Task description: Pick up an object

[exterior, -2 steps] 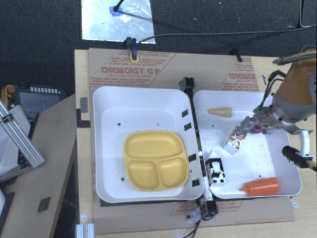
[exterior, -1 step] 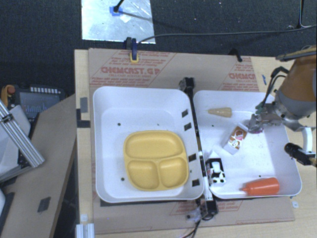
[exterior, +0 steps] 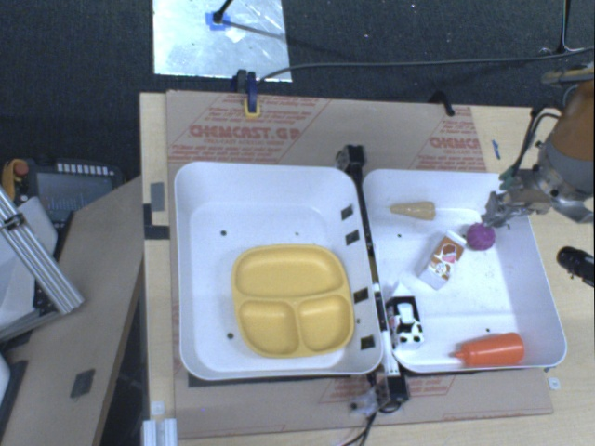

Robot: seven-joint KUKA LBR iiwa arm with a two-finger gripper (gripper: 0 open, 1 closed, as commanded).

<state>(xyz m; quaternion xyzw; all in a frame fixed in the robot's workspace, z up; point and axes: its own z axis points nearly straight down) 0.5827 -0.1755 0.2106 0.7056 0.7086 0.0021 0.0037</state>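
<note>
The right bin [exterior: 544,291] holds several small objects. A purple ball [exterior: 481,238] lies near its far right side, beside a small white and brown carton [exterior: 442,258]. A tan cone-shaped piece [exterior: 413,211] rests near the bin's back wall. An orange bottle-like object [exterior: 490,348] lies at the front right, and a black and white toy [exterior: 404,321] sits at the front left corner. My gripper [exterior: 500,210] hangs over the bin's right rear part, just above and to the right of the purple ball. Nothing shows held in it.
The left bin [exterior: 200,212] holds a yellow divided plate [exterior: 293,300]. A black divider with clips [exterior: 364,249] runs between the two bins. The arm's grey body and orange band [exterior: 572,147] overhang the right bin's right edge. A cable crosses the bench behind the bins.
</note>
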